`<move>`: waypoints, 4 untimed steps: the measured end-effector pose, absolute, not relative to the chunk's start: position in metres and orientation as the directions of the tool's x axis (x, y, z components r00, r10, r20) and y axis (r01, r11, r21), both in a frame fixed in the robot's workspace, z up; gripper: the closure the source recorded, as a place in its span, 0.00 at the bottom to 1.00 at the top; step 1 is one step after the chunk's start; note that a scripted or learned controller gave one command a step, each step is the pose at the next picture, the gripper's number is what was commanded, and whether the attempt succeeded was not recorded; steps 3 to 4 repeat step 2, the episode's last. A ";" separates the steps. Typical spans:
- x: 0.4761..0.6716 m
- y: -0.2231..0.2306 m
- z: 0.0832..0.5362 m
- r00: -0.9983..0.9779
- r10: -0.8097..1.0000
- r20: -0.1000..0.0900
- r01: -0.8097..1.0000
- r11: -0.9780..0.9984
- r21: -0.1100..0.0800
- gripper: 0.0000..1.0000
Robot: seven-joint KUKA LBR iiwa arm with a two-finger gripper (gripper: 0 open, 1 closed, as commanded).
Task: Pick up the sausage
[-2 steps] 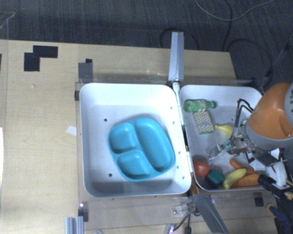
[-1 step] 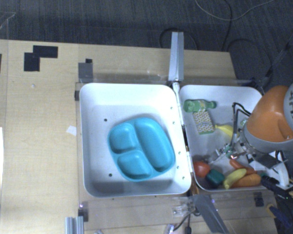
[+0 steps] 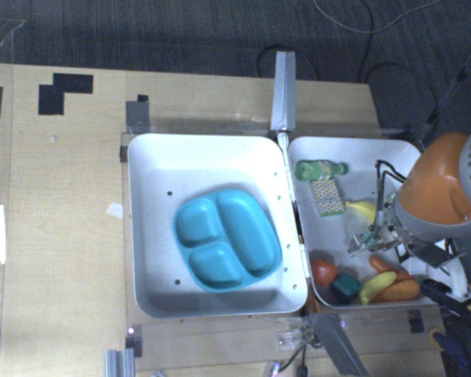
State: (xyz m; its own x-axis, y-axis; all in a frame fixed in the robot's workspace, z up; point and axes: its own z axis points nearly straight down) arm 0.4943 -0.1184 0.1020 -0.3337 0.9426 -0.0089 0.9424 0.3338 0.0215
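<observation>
The surface (image 3: 63,210) carries two white bins side by side, and places are given here from the right bin (image 3: 392,144). To its left the other bin (image 3: 149,226) holds a blue divided tray (image 3: 228,238), kept apart from the clutter. Over the right bin's near right part the arm (image 3: 443,191) is lowered, presumably to reach the pile below. What is taken for the sausage (image 3: 399,290), brownish-orange, lies in its front corner beside a banana (image 3: 377,285). Whether the claw (image 3: 374,240) is open cannot be told.
</observation>
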 end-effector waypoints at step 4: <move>0.488 -0.193 0.293 -0.114 0.993 -0.003 0.993 0.114 0.007 1.00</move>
